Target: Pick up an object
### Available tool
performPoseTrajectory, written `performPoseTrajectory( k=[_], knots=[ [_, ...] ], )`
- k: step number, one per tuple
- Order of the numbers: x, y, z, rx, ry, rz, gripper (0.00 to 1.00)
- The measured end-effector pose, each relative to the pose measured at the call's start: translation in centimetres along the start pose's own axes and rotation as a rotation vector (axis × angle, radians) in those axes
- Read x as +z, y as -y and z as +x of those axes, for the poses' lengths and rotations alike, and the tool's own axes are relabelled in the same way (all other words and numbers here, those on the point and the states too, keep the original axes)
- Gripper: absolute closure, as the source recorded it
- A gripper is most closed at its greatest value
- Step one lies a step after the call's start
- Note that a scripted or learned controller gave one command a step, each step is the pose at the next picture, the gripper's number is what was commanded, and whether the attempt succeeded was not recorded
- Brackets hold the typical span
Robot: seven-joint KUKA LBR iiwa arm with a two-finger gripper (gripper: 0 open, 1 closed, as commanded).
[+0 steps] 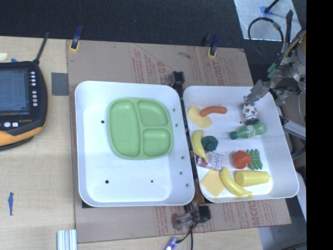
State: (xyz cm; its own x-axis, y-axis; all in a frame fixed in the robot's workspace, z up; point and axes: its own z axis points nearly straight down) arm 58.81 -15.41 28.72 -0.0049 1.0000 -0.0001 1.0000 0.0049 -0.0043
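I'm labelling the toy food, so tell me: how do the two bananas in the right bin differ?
The upper banana lies against the right bin's left wall, running nearly straight up and down the view; the lower banana lies slanted near the front edge. The upper banana touches a dark green toy; the lower banana lies between a yellow cheese wedge and a yellow corn-like piece. Both are yellow and curved.

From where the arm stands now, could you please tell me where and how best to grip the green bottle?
Grip the green bottle across its thick body, coming straight down from above. It lies on its side, running left to right, so set the tool across the narrow width, clear of the spotted object just behind it.
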Motion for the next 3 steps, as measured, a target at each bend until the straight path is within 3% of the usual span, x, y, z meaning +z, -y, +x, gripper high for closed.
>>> performPoseTrajectory(
  k=[1,2,3],
  knots=[
    [12.1,-1.8,-5.6,0.001,0.002,0.002,0.00],
    [19.7,4.2,-4.2,-0.001,0.000,0.002,0.00],
    [19.5,-2.1,-3.3,0.001,0.000,-0.001,0.00]
  ],
)
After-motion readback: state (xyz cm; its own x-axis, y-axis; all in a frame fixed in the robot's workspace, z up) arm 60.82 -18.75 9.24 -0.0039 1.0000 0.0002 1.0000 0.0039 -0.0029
